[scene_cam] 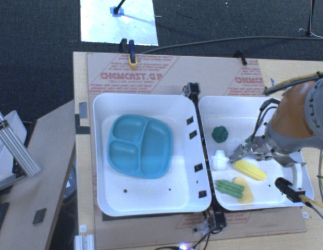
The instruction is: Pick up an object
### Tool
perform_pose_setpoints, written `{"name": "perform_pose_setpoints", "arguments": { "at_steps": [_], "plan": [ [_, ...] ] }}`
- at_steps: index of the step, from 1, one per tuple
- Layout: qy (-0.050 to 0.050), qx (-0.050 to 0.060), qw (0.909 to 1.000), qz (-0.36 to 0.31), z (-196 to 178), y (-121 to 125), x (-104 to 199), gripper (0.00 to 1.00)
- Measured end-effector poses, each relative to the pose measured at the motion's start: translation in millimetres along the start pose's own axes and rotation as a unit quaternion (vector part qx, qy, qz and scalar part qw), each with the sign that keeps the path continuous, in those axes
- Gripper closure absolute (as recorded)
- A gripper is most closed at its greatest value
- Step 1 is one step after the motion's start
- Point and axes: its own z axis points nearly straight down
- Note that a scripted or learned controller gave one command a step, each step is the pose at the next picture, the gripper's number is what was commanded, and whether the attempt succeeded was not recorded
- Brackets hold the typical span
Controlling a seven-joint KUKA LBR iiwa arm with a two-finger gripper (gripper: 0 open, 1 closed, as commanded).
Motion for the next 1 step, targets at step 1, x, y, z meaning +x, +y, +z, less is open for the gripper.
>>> {"name": "perform_pose_setpoints", "arguments": {
  "at_steps": [1],
  "plan": [
    [0.000, -0.002, 1.0000, 0.000, -13.1, 1.4, -0.4, 1.00]
  ]
}}
